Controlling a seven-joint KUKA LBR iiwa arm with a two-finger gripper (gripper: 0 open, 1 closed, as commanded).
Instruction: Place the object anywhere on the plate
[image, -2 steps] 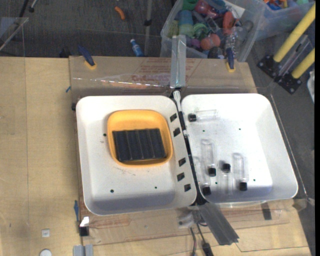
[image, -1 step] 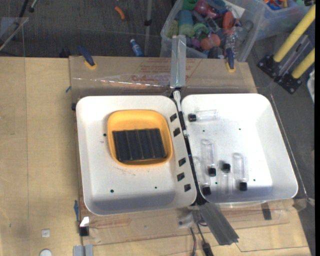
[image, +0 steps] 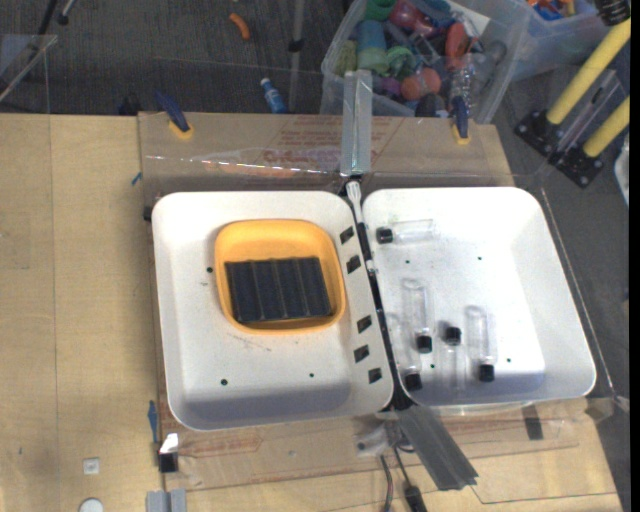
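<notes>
Behind the bench (image: 70, 250) you have a clear plastic tub (image: 425, 45) heaped with colourful toys, standing near the top middle. A small blue bottle (image: 271, 95) lies on the dark floor just left of it. Two yellow bars (image: 597, 75) lean at the top right corner over a black stand. On the bench's far edge you see blue-and-orange clamps, one left (image: 177, 117), one right (image: 460, 120). A grey metal strip (image: 355, 125) runs up from the bins' shared edge.
</notes>
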